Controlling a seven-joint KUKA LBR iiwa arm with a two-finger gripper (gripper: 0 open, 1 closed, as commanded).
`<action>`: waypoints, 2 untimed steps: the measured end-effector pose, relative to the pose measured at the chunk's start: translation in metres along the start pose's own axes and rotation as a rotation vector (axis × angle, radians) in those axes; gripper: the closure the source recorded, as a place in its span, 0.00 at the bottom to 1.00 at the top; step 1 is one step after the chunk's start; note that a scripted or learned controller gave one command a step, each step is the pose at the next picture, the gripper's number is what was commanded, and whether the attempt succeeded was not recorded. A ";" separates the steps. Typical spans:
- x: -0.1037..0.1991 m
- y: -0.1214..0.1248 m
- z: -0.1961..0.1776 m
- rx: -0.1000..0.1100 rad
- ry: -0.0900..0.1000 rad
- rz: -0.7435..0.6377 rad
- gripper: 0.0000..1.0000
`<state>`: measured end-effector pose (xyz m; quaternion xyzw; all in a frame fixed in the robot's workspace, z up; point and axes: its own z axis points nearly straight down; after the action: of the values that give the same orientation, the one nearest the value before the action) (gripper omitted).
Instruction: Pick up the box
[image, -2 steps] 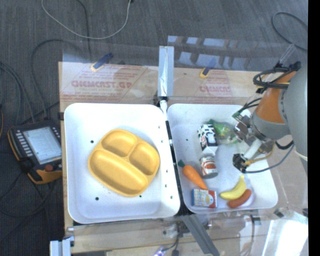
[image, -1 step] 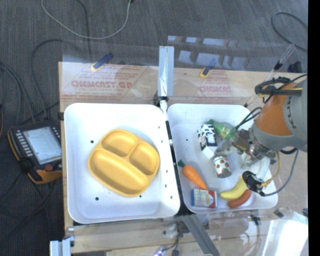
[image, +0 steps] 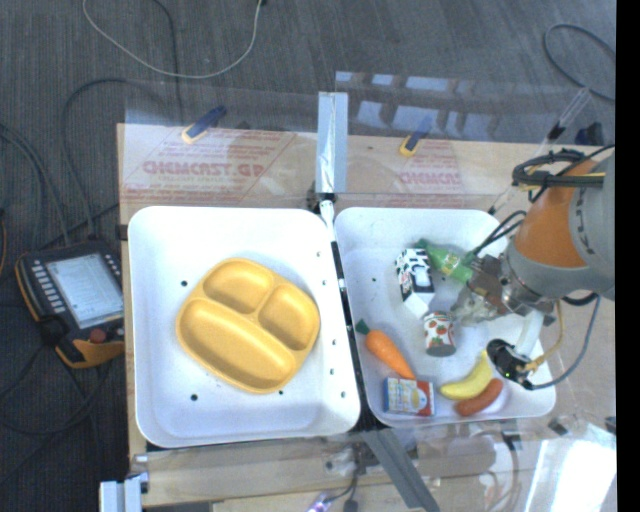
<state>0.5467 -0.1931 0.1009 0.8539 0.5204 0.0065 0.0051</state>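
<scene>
A small box (image: 408, 397) printed in red, blue and white lies flat at the front edge of the right bin (image: 380, 225), just in front of an orange carrot (image: 388, 353). My gripper (image: 464, 300) hangs over the middle of the right bin, between a green bottle (image: 447, 263) and a small patterned can (image: 438, 334). It is well behind the box and to its right, and apart from it. The grey arm with its orange band (image: 556, 235) reaches in from the right.
A black-and-white carton (image: 413, 272) stands left of the green bottle. A banana (image: 470, 381) and a red sausage (image: 482, 398) lie right of the box. The left bin (image: 160, 250) holds a yellow divided plate (image: 248, 325). A tablet (image: 75, 290) sits left of the bench.
</scene>
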 end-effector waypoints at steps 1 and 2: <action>0.092 -0.020 0.008 -0.003 -0.003 -0.056 1.00; 0.043 -0.014 -0.165 0.016 -0.008 -0.203 1.00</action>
<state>0.5517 -0.1483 0.2656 0.7967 0.6043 -0.0017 0.0010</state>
